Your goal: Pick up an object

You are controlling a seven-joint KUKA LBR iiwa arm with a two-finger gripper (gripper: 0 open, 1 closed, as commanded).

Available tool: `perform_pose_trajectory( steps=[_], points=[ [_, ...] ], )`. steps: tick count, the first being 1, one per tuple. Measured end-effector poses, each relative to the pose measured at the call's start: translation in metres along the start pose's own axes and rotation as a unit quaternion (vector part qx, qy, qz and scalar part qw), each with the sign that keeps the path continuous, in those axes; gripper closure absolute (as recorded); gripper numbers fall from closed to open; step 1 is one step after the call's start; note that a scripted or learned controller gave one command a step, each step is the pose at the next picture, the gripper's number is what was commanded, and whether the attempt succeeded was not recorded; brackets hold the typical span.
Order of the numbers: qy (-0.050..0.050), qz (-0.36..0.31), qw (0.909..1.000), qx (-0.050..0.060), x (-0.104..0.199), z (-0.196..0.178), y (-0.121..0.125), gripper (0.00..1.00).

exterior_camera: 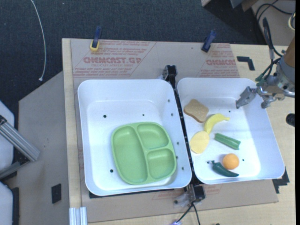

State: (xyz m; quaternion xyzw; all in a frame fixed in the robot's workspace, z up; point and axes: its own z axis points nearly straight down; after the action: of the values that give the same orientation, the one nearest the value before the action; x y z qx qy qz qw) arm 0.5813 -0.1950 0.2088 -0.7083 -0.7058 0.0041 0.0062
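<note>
Six toy foods (214, 139) lie well apart from the empty, spread end effector (255, 101).

tray (140, 153) green | bins (89, 125) white | banana (214, 122) yellow (orange (230, 161) orange)

Bright, even overhead light; soft shadows, slightly soft focus.

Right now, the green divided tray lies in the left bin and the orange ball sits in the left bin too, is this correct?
Not quite. The green divided tray does lie in the left bin, but the orange ball sits in the right bin, near its front edge. The camera view shows this.
</note>
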Motion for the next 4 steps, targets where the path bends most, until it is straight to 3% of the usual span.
perform_pose_trajectory(
  steps=[1,2,4],
  points=[
    [-0.002,-0.002,1.0000,-0.007,0.001,-0.009,0.003,0.00],
    [-0.001,-0.001,1.0000,-0.004,-0.005,0.049,-0.003,0.00],
    [-0.001,-0.002,1.0000,-0.005,-0.011,0.126,-0.006,0.00]
  ],
)
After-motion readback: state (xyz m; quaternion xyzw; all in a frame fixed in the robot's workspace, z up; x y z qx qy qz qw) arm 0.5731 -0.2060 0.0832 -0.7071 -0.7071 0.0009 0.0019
